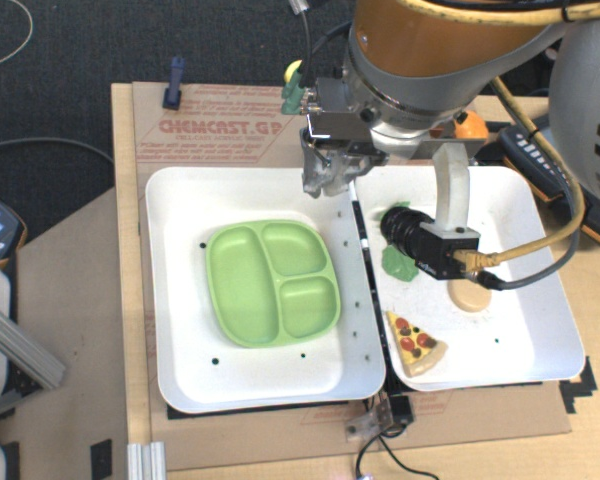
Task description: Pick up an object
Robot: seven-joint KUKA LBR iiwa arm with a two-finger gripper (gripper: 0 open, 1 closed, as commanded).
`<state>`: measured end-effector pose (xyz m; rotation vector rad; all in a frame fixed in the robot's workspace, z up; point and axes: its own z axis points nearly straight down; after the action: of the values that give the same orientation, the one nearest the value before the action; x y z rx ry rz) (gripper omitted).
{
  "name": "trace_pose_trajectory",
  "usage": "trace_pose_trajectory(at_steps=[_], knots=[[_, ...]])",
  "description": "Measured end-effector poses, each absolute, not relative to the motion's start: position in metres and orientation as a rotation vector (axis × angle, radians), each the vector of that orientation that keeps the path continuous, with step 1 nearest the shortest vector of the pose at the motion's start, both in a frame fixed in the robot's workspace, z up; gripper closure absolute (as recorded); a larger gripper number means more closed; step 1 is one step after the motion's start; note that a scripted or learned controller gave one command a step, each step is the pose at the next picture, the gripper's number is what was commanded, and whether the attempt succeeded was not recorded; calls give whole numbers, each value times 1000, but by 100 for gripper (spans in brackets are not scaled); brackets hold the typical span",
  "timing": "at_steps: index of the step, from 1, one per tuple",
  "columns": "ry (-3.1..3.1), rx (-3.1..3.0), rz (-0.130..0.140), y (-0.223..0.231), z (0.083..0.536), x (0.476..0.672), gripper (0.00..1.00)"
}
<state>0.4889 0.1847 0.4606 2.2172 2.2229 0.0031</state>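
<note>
A green divided plate [272,283] lies in the left bin [170,268]. The right bin [540,298] holds a toy pizza slice [417,343] near its front left corner. It also holds a tan round piece [470,297] and a small green item [398,264]. That green item is partly hidden under a black unit [425,238] mounted on the arm. My gripper [325,176] hangs over the back end of the divider between the bins, above and behind the plate. I see nothing held in it.
An orange object [470,125] sits behind the right bin, partly covered by the arm. A yellow cable [540,248] loops over the right bin. A blue clip [173,83] lies on the cardboard at the back left.
</note>
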Motion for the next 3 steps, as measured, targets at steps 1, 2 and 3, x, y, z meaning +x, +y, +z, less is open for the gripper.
trace_pose_trajectory(at_steps=[1,2,3], knots=[[2219,2229,-11,147,399,478,100],[2218,2231,-15,107,303,494,100],[2214,2212,29,113,533,511,100]])
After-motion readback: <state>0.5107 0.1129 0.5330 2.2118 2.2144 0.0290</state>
